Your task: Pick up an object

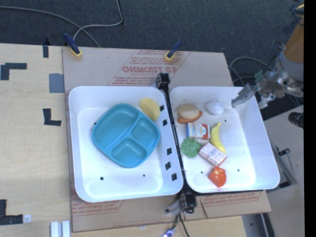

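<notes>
- The grey two-finger gripper (248, 96) hangs over the far right corner of the right-hand shallow white bin (256, 132), at the end of the grey arm with its orange band (296, 46) reaching in from the right.
- Its fingers are spread apart and released, with nothing between them; one grey finger (240, 97) points down toward the bin's far rim.
- In the right bin, near the far edge: a small white egg-shaped object (215, 107), the closest thing to the gripper but apart from it.
- Just left of that, toward the bin's far left corner: a round brown-and-orange toy burger (189, 113).
- Mid-bin: a small white carton with red print (197, 131), and just beside it on the right a yellow toy banana (217, 137).
- Below the carton, by the left wall: a green leafy toy vegetable (190, 147).
- Touching the banana's near end: a white and pink box (213, 154), lying tilted.
- Toward the near edge: a red toy strawberry-like piece (217, 177).
- The left-hand shallow white bin (81, 147) holds a blue plastic divided plate (126, 135) in its middle.
- A yellow lemon-shaped toy (149, 108) lies just beside the plate's far right rim, near the bin's far right corner.
- Both bins sit on a brown cardboard sheet (143, 68), held at its far edge by two blue-and-yellow clamps (72, 45).
</notes>
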`<state>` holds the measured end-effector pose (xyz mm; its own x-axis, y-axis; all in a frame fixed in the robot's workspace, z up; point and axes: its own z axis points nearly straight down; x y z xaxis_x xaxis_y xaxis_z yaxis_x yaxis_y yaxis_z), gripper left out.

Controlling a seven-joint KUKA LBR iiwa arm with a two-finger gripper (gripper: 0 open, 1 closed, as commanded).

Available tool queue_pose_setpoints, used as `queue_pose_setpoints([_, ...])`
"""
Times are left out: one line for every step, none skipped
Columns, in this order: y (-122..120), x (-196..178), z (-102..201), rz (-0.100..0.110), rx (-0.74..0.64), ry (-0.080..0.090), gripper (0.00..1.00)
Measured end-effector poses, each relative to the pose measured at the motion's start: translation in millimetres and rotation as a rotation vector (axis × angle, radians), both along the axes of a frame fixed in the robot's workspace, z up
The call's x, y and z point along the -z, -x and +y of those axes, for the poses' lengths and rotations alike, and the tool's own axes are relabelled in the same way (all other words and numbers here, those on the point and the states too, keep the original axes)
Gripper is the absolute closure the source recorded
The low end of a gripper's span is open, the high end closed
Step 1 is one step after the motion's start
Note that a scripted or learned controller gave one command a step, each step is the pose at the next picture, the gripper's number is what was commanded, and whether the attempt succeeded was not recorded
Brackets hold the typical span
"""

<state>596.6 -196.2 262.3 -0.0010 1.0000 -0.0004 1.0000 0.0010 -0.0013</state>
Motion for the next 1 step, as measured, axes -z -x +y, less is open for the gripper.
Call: queue_pose_setpoints([-7.3,120.2,25.5,0.005,0.0,-0.003,0.0])
